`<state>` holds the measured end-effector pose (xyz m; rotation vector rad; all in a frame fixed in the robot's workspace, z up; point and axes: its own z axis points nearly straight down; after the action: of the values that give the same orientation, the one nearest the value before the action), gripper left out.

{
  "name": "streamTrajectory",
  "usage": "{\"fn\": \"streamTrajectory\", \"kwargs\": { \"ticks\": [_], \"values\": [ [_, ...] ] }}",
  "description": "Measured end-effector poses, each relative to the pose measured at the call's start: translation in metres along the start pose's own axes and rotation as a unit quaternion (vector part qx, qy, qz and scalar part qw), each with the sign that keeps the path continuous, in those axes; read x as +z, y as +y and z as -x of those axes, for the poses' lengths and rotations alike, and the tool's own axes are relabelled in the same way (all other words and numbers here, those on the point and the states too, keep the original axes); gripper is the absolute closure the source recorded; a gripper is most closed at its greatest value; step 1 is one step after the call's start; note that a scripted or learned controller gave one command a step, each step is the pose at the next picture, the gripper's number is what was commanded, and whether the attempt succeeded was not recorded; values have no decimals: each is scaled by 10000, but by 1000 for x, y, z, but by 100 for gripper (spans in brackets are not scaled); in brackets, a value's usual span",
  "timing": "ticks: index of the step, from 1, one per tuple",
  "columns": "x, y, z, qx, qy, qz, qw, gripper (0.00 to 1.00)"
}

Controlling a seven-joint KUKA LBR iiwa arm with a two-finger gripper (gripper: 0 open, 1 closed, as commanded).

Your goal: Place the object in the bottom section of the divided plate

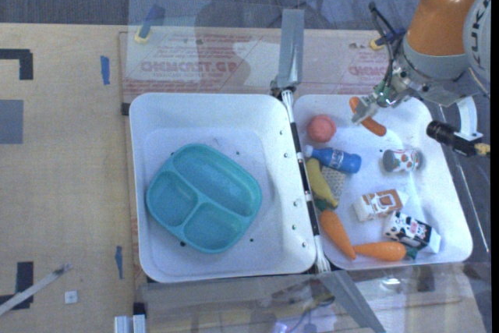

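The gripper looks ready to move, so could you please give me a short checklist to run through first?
1. Divided plate lies flat in the left bin, sections bare: ok.
2. Objects within reach in the right bin: ok.
3. Gripper over the small orange piece at the bin's top: ok.
4. Object between the fingers: cannot tell.
5. Red ball and blue bottle apart from the gripper: ok.

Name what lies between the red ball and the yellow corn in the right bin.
In the camera view, a blue bottle lies between the red ball and the yellow corn.
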<state>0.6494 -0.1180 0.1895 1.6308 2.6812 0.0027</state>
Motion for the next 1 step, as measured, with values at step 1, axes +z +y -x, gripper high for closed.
{"fn": "streamTrajectory", "kwargs": {
  "ticks": [1],
  "values": [
    [-3, 5, -102, 1152, 16, -27, 9933, 100]
  ]
}}
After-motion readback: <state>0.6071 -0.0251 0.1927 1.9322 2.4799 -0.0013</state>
